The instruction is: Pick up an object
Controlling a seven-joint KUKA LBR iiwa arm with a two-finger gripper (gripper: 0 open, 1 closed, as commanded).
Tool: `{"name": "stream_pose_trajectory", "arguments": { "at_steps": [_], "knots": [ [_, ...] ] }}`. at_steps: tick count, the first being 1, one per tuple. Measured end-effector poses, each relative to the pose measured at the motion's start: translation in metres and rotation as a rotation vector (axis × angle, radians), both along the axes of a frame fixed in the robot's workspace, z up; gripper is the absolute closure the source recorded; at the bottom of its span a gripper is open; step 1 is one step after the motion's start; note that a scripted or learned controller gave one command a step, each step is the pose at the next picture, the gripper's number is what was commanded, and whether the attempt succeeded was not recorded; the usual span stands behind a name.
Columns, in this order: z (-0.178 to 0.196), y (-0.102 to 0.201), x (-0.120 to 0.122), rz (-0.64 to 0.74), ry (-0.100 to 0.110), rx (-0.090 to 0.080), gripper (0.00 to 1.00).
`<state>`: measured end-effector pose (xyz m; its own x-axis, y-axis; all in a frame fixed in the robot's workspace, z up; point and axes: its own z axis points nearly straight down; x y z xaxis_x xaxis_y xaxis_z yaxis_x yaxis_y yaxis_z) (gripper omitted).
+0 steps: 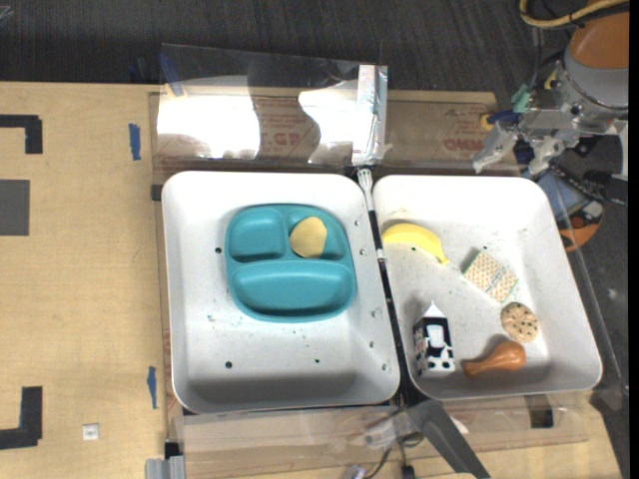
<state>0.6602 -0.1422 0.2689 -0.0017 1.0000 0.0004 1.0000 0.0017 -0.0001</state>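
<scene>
Grey metal jaws (507, 148) hang past the far rim of the right bin (559, 267), above the bench; whether they are parted I cannot tell. In that bin a yellow banana (412, 239) lies near the dividing wall, its long axis left to right. A patterned packet (491, 274), cookie (519, 321), brown drumstick (494, 359) and black-and-white carton (433, 345) lie nearer. The left bin (190, 297) bears a teal tray (290, 262).

You see a pale wooden counter (80, 267) marked with black tape corners (25, 133) and blue tape strips (134, 141); dark grey carpeted floor (300, 8) lies beyond it; glare brightens a clear plastic sheet (270, 118) behind.
</scene>
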Motion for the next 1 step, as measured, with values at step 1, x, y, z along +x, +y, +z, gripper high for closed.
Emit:
{"name": "stream_pose_trajectory", "arguments": {
  "at_steps": [1],
  "knots": [
    [-0.1755,-0.0070,-0.0071,0.003,0.003,0.001,0.00]
  ]
}}
